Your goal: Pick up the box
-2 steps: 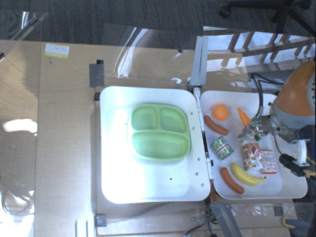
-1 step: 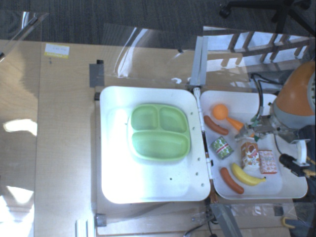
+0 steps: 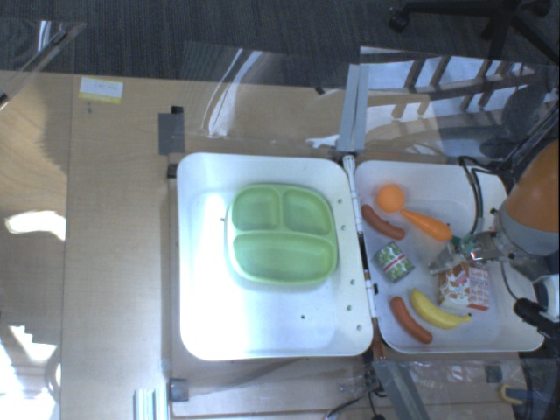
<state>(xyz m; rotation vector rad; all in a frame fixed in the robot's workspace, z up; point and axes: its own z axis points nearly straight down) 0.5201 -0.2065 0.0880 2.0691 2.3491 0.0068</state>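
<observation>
Right now, fingers (image 3: 462, 254) low over the box (image 3: 464, 288) (spread impossible to tell) in the right bin (image 3: 455, 175).

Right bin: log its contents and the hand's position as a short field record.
bin: shallow white right bin
box: small white and red carton, lying flat
hand: at the carton's upper left edge
beside box: yellow banana
sausages: two, red-brown
other: green can, orange carrot, orange ball
</observation>
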